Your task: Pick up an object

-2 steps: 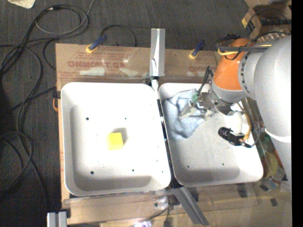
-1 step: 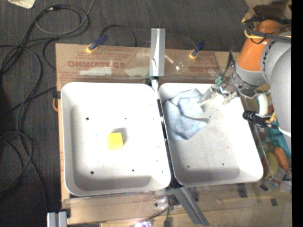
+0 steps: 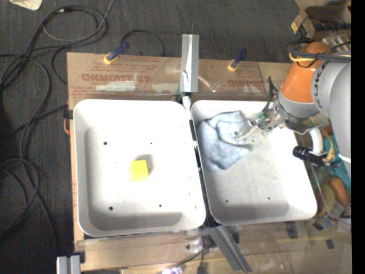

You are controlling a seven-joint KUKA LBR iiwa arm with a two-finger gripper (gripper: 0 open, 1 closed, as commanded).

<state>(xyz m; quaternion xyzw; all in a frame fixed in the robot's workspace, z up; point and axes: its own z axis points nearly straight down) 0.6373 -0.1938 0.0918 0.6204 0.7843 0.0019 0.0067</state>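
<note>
- Camera view, from above: two white bins sit side by side on the counter (image 3: 114,76), and the arm (image 3: 308,84) reaches into the right bin (image 3: 268,204).
- A pale blue cloth (image 3: 223,138) lies crumpled in that bin's upper left part; the hand (image 3: 251,129) sits at its right edge, touching or just over the folds.
- Whether the hand is open or gripping cloth, I cannot tell.
- To grip well, I'd say it should pinch a raised fold, then lift straight up.
- A yellow block (image 3: 139,169) rests in the left bin (image 3: 97,119), well apart.

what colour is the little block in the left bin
Yellow. The block stands out against the white left bin in the camera view.
</note>
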